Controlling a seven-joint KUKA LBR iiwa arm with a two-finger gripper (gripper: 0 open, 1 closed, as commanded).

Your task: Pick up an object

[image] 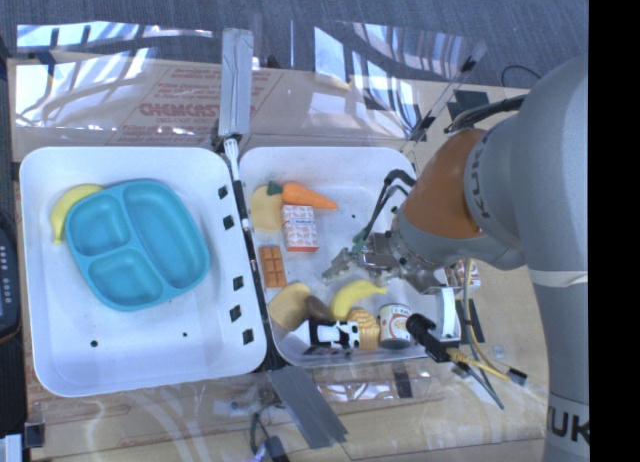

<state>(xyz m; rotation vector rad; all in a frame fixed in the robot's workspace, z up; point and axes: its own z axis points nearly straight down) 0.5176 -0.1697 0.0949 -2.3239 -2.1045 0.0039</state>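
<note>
My gripper [343, 261] hangs over the middle of the right bin [345, 165], reaching in from the right. Its fingers stand open with nothing between them. Just below it lies a yellow banana-shaped piece [355, 295]. Left of it stand a small white and orange carton [299, 227] and an orange wafer block [272, 265]. An orange carrot [308, 196] and a pale yellow fruit [265, 207] lie toward the bin's back left. Along the front wall sit a tan bread piece [288, 303], a black and white cow toy [335, 334], and a small can [395, 325].
The left bin [60, 350] holds a blue divided plate [135, 242] with a yellow banana [68, 206] at its back left edge. The arm's grey body and orange band cover the right bin's right side.
</note>
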